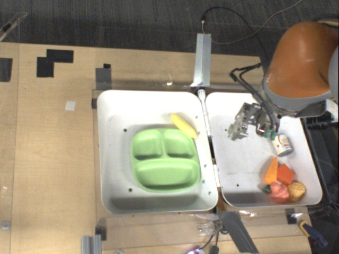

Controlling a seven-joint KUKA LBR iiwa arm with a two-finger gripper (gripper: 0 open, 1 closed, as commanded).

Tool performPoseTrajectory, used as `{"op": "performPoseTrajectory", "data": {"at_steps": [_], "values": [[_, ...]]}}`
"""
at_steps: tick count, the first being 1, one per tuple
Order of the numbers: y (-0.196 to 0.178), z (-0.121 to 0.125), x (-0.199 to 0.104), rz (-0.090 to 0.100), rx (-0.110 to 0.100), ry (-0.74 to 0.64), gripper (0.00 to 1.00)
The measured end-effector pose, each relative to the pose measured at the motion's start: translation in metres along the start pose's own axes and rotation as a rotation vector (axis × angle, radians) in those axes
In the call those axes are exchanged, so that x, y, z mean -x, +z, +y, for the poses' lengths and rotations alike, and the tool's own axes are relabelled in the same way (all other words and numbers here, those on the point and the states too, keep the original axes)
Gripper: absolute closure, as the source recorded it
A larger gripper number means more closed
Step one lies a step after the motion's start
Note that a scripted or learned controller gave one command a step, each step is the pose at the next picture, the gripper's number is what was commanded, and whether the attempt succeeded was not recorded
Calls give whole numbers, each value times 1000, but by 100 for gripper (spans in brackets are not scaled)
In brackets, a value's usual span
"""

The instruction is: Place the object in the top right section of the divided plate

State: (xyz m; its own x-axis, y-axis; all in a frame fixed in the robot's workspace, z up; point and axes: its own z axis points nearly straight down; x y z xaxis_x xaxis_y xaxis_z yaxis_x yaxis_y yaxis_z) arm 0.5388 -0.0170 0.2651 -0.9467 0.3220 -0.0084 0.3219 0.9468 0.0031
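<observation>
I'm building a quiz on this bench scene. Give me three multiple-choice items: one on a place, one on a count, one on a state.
1. Where is the green divided plate? A. left bin B. right bin C. on the bench
2. How many sections does the plate have? A. two B. three C. five
3. How does the yellow banana lie? A. in the top right section B. in the right bin C. on the plate's upper right rim

Key: 1 A, the plate sits in the left bin. 2 B, two small sections above one wide one. 3 C, it rests across the rim, not inside a section.
</observation>
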Motion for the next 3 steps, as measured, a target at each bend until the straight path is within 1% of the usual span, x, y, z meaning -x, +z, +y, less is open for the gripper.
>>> {"op": "performPoseTrajectory", "data": {"at_steps": [1, 2, 3], "values": [[-85, 11, 70, -3, 1, -134, 100], [9, 19, -13, 1, 1, -230, 100], [24, 46, 24, 1, 1, -23, 100]]}}
